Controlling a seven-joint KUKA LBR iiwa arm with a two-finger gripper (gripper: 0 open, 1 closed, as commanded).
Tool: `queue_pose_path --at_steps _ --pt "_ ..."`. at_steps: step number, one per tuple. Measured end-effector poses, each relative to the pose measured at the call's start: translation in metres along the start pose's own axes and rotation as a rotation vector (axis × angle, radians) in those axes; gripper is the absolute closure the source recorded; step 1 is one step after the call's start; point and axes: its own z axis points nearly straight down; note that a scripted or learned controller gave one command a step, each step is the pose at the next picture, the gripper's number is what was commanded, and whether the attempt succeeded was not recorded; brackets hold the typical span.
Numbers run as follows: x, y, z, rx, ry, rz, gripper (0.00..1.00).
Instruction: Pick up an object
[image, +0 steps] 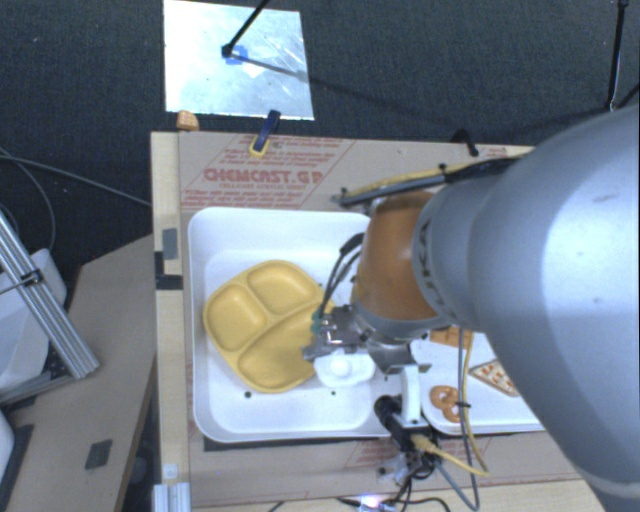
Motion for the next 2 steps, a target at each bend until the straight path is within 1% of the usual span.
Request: queue_pose_path --at_steps 1,2 --pt "0.002 -0.009 0.038 -0.013 0.001 0.008 1.00" --pt "-0.105 0.017 -0.093 -0.027 -0.004 0.013 1.00"
